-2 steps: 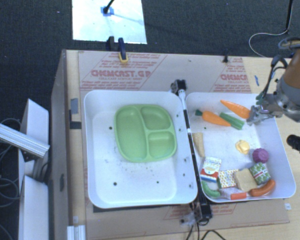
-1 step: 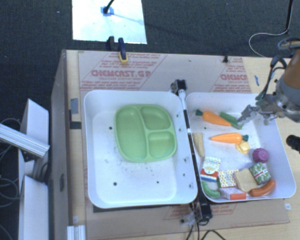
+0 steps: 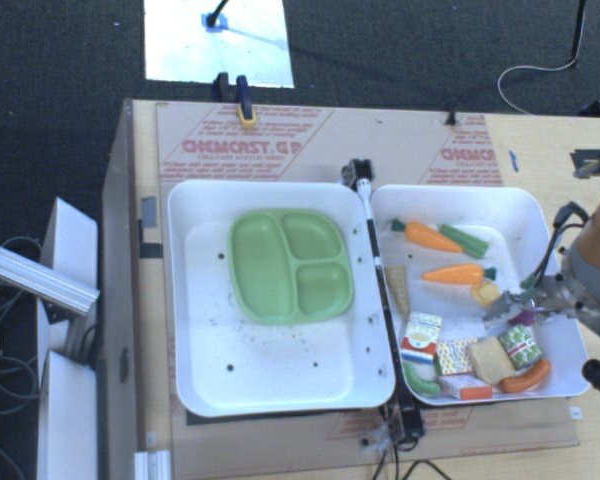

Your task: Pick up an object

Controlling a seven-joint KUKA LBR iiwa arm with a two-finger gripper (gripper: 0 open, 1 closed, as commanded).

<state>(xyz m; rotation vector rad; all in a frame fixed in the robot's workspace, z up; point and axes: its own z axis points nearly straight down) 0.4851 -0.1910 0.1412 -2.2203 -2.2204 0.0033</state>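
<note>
The right bin (image 3: 520, 208) holds a jumble of toy food. Two orange carrots (image 3: 435, 235) (image 3: 458, 274) lie toward its back, with a small yellow piece (image 3: 487, 292) just right of the nearer one. Along the front lie a white and orange carton (image 3: 420, 333), a slice of bread (image 3: 490, 360), a green striped can (image 3: 520, 346) and a red sausage (image 3: 526, 376). My gripper (image 3: 517, 311) reaches in from the right and hangs low over the bin's right side, just above the can and beside the yellow piece. Something small and purple (image 3: 526, 319) shows at its tip.
The left bin (image 3: 205, 268) holds a green divided plate (image 3: 290, 266). A black-and-white bar (image 3: 372, 230) runs along the rim shared by the two bins. A green pod (image 3: 421, 379) and a cracker (image 3: 454, 355) lie at the right bin's front edge.
</note>
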